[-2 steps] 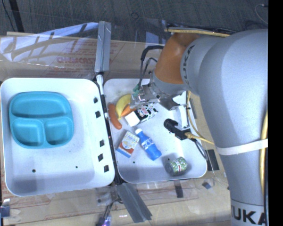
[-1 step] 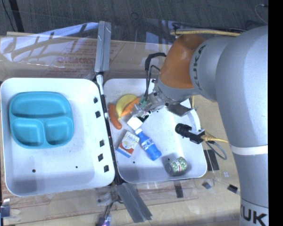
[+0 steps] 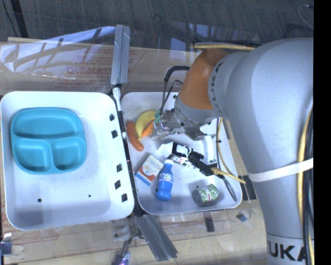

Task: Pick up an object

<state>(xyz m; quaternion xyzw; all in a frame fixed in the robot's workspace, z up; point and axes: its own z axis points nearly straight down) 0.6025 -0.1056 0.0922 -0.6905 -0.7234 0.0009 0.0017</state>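
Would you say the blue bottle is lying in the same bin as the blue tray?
No, the blue bottle lies in the right bin, while the blue tray sits in the left bin.

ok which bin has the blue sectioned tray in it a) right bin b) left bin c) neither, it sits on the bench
b: the blue sectioned tray lies in the left bin, while the blue bottle and the banana are in the right bin.

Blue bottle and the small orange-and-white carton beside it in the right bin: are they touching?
Cannot tell. In the camera view the blue bottle lies close beside the carton, edges seeming to meet, but the slanted view shows neither contact nor gap plainly.
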